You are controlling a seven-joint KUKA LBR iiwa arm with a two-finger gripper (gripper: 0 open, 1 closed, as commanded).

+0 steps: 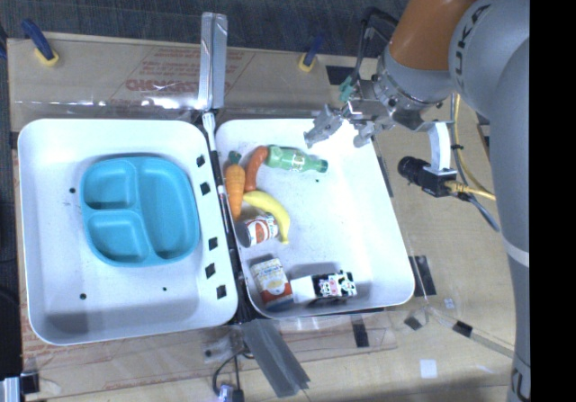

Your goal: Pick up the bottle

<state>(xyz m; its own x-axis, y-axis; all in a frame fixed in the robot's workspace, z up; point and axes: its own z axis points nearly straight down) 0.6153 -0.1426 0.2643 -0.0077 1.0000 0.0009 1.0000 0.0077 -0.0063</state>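
1. Two white bins sit side by side on the surface; the left bin holds a blue divided tray lying flat near its middle.
2. Along the left wall of the right bin I see two carrots, one orange-red and one paler orange, angled next to each other, with a banana just below them.
3. Below the banana stands a small can, then an orange-labelled packet near the front wall, and beside that a little black-and-white carton.
4. The bottle, clear green with a green cap, lies on its side in the upper part of the right bin, its base touching the redder carrot and its cap pointing right.
5. My hand hangs just above and to the right of the bottle, over the bin's far rim, fingers spread apart and grasping nothing.
6. My arm reaches in from the right, its orange band up top.
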